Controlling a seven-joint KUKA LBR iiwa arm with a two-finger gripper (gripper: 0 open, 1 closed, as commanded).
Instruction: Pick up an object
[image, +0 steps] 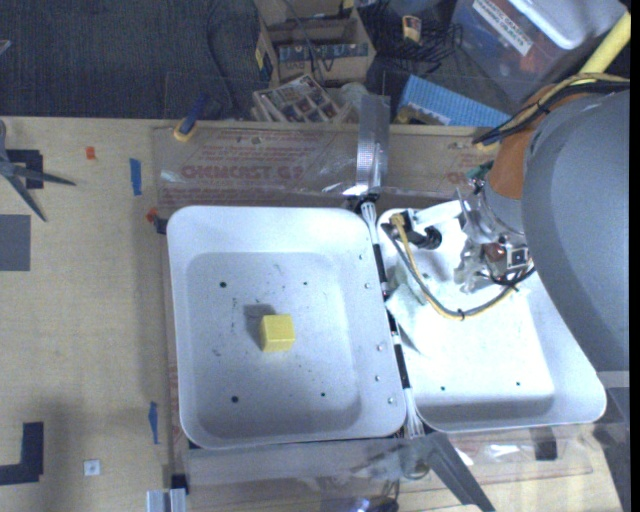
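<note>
Yellow block (278, 332): we see it lying alone near the middle of the left bin (200, 240).
Right bin (520, 390): touching the left bin's right side.
Gripper (478, 268): over the right bin, well apart from the block; we cannot tell its state, perhaps for the cable clutter.

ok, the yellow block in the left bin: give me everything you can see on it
The yellow block is a small, roughly cube-shaped piece, plain yellow with a matte look and no markings I can make out. It sits flat on the floor of the left bin, near the middle, turned slightly askew to the bin walls. Nothing touches it but the bin floor. The tool is over the right bin, well apart from it.
</note>
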